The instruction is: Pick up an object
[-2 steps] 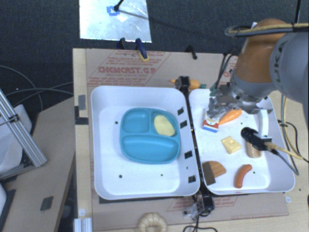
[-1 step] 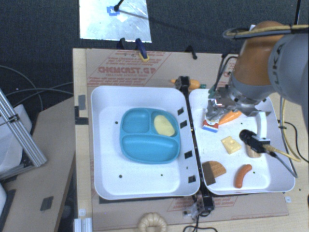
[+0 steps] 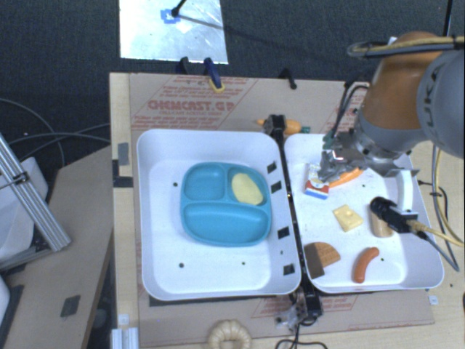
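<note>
Over right bin (image 3: 429,271): arm bent down, end effector (image 3: 330,167) at carrot (image 3: 347,175); grip state unclear.

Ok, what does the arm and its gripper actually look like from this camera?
The arm is bulky and rounded, grey with a wide orange band above the wrist. A pale cable loops over its top, and thin dark cables run down its left side toward the wrist. The gripper is a small metallic grey assembly, blurred here, so finer markings cannot be made out.
</note>
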